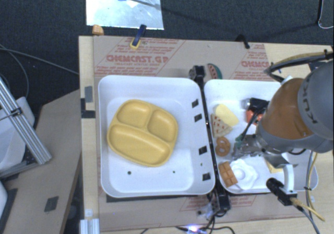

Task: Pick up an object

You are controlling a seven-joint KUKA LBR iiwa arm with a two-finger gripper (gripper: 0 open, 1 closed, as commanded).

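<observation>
We see the gripper [241,148] low in the right bin [236,88], but cannot tell its state. The pretzel [223,146] lies just to its left, the fried egg [243,172] just below it.

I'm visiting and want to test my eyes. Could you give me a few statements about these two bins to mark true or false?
1. A yellow divided plate lies in the left bin. True.
2. The arm hangs over the left bin. False: it is over the right bin.
3. A pretzel lies in the right bin. True.
4. The yellow plate has five compartments. False: three.
5. The pretzel rests on the yellow plate. False: it lies in the other bin.
</observation>
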